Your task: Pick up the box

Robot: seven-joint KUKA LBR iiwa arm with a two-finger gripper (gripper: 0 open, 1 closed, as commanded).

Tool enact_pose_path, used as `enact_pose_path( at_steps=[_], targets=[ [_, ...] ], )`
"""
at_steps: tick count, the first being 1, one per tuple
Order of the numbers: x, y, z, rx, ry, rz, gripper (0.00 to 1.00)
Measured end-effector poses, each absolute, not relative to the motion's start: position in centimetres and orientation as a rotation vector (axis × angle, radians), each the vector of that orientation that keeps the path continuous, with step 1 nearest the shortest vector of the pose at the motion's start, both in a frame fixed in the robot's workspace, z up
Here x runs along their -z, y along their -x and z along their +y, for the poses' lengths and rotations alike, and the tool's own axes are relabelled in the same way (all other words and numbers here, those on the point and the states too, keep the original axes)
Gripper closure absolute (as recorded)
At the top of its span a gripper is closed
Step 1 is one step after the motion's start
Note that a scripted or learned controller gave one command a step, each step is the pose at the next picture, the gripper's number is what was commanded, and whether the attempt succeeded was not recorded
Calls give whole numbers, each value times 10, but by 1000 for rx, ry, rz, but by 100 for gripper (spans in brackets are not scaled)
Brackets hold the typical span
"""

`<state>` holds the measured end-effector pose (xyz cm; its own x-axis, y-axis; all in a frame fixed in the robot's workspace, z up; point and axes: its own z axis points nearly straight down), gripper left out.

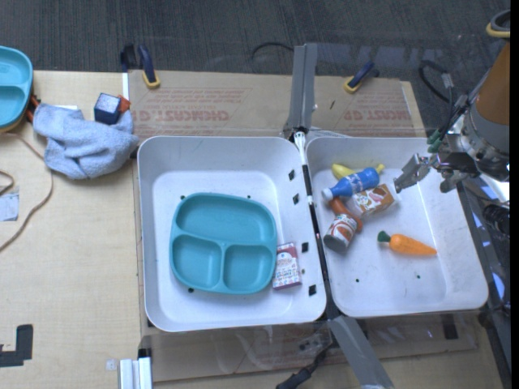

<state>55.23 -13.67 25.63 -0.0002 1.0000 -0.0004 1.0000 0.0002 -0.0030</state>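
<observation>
A small red and white box [285, 266] lies flat in the left bin [154, 217], against the right edge of a teal divided plate [223, 243]. My gripper [426, 177] hovers over the upper right part of the right bin [454, 290], far to the right of the box. Its fingers [405, 176] stand apart with nothing between them, so it is open. The arm's orange band [493, 96] shows at the right edge.
In the right bin lie a yellow banana [344, 170], a blue bottle [353, 183], an orange-brown packet [374, 202], a can [341, 232] and a toy carrot [407, 245]. A grey cloth [85, 140] and a blue cube [106, 108] lie on the bench at the left.
</observation>
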Motion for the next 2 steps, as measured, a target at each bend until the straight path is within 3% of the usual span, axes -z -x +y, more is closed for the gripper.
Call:
enact_pose_path(
  at_steps=[1,2],
  targets=[
    [-106,-569,-117,-5,2415,-2006,0],
    [-92,-631,-149,-2,2368,-2066,0]
  ],
)
